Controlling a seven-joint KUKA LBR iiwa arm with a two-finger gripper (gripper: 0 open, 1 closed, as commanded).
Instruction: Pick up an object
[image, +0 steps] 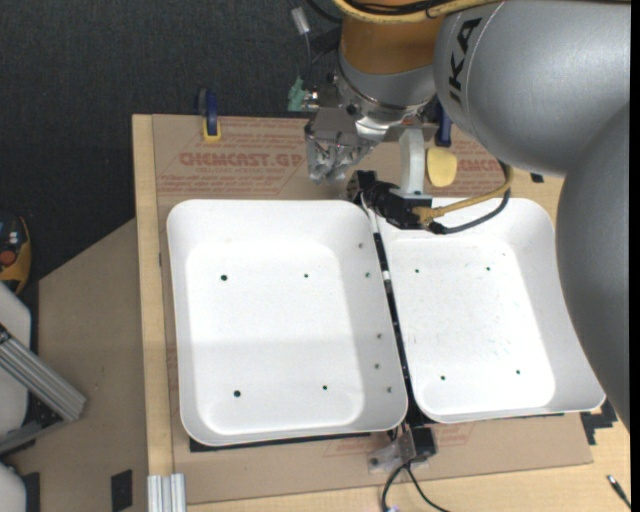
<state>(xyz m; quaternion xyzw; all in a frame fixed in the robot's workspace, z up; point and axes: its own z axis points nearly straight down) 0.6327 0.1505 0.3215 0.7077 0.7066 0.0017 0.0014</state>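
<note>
Overhead, the grey metal arm with orange band (540, 90) crowds the upper right, above the right shallow white plastic bin (470, 330). Two-finger gripper (330, 165) hangs over the brown printed board (240, 160), just behind the left shallow white plastic bin (265, 330). Blue-and-yellow clamp (209, 115) further left. Grip state: cannot tell. Which thing is to be taken: cannot tell.

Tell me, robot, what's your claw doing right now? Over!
Claw hanging just past the back rim of the left bin. It and the right bin: bare white floors. Nothing in the way.
</note>
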